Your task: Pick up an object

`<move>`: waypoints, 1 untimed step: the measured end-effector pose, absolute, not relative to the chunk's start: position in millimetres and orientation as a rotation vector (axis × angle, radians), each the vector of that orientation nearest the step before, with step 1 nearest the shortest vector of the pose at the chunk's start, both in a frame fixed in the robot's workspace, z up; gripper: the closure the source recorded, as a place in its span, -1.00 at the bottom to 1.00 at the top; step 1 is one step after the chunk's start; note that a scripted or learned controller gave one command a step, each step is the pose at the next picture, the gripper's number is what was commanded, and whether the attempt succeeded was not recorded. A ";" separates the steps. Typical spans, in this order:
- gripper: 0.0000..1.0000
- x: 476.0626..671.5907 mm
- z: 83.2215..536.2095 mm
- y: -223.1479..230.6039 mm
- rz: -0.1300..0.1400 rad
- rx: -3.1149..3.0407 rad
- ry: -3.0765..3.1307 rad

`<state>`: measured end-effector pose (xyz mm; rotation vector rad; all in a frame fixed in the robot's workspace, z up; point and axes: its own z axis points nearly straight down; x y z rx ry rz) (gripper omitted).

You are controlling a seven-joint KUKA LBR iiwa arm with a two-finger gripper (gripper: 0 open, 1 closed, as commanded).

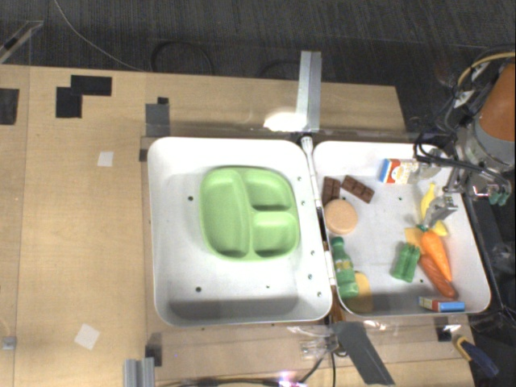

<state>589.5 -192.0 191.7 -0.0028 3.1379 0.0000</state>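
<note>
Now your gripper (439, 210) hangs just above the carrot (436, 258), whose length runs down-right; finger spread, I can't tell.

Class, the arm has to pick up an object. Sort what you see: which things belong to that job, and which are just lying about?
Job: gripper, carrot, green bottle, chocolate bar, right bin.
Lying about: green divided plate, left bin.
</note>
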 end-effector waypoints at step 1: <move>-1.00 584.0 96.2 -199.8 -0.003 0.031 3.132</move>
